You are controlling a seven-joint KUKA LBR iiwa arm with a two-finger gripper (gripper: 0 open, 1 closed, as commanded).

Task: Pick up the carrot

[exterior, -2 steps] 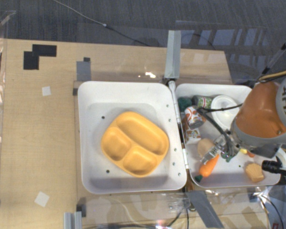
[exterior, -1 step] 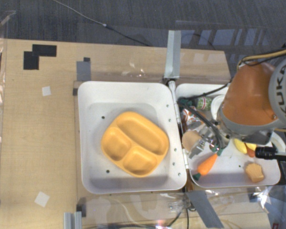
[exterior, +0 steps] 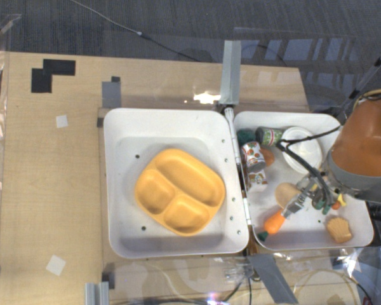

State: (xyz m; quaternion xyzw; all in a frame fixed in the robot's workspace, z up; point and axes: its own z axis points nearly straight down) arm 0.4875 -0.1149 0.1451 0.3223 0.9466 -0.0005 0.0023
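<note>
- The carrot [exterior: 274, 223] is small, smooth and bright orange, tapered like a plastic toy, with a green end [exterior: 264, 234]; it lies near the front edge of the right bin [exterior: 362, 237]
- The gripper [exterior: 296, 206] sits just above and right of the carrot, its metal tip close to the carrot's top; I cannot tell how wide it stands
- Nearby: a tan rounded piece [exterior: 286, 193], a crusty brown bread-like lump [exterior: 338, 229], a printed can [exterior: 253, 155], a green-capped bottle [exterior: 267, 135], a white bowl [exterior: 303, 146]
- The left bin [exterior: 120, 189] holds a glossy yellow divided plate [exterior: 180, 190]
</note>
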